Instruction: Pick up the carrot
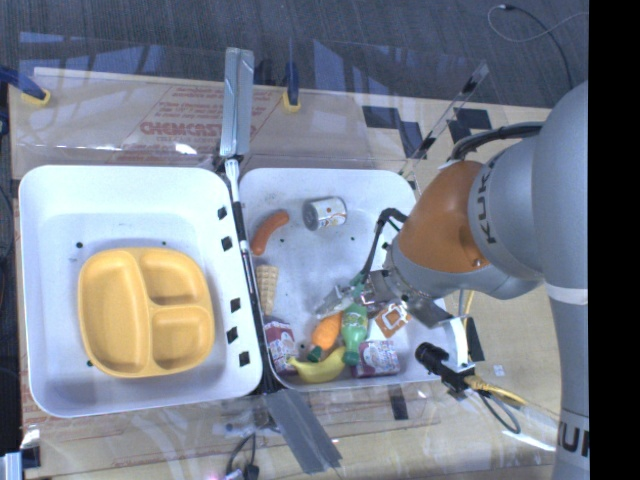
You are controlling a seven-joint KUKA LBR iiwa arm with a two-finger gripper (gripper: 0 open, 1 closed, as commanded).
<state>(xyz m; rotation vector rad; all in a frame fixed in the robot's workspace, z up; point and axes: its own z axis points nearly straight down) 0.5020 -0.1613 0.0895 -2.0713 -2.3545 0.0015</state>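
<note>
Down at the near edge of the right bin (300, 183), the carrot (326, 332) lies in a crowd: its orange body slants from lower left to upper right, with the banana (321, 366) just below it, a green bottle (354, 325) touching its right side and a small dark packet (279, 340) to its left. The gripper (362, 292) hangs just above and to the right of the carrot's upper end, over the green bottle's top, so the carrot lies down and to the left of it, near but seemingly apart. How far the gripper is spread I cannot tell, since clutter and the wrist blur that spot, and nothing can be made out as held.

The 1 arm reaches in from the right, its orange band (445, 223) bulking over the bin's right wall, wrist bent down and leftward into the pile.

Judging from this, the next move needs a short shift down-left and a turn to close across the carrot's slant, not along it. The bottle and banana press close enough that either may be caught instead.
</note>
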